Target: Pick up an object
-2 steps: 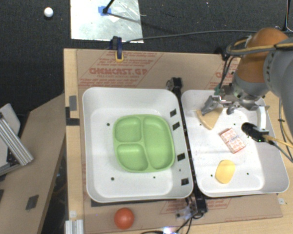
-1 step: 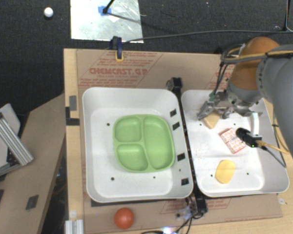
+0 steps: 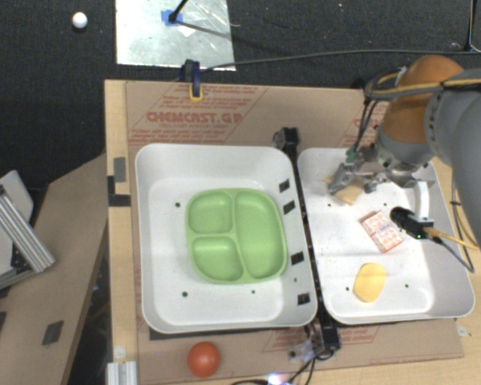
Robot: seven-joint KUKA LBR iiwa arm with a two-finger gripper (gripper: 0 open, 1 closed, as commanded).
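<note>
My gripper (image 3: 354,175) sits low in the right bin (image 3: 453,299), at a tan block (image 3: 346,192) by the far-left corner. Can't tell how wide it stands or whether it grips. Yellow piece (image 3: 369,281), patterned packet (image 3: 381,231) lie nearer, untouched.

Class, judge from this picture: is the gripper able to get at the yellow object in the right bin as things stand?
Probably yes. The yellow object lies alone on the right bin floor, uncovered, and the gripper hangs over that bin.
</note>
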